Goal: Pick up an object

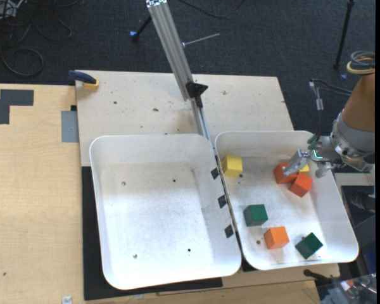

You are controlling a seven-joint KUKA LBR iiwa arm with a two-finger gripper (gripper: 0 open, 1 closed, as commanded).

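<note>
My gripper (302,164) hangs over the right side of the right bin (342,227), coming in from the right. Directly below and beside it are two red blocks: one (281,173) to its left and a tilted one (301,185) just beneath it. Whether the tilted block touches the gripper is unclear. Further left in the same bin lies a yellow block (233,165). A green block (255,215), an orange block (276,237) and a dark green block (309,245) lie toward the bin's front.
The left bin (114,170) adjoins the right one along a divider with black clips (222,201). A slanted aluminium post (174,49) rises behind the bins. The arm's grey body (358,128) stands at the right edge.
</note>
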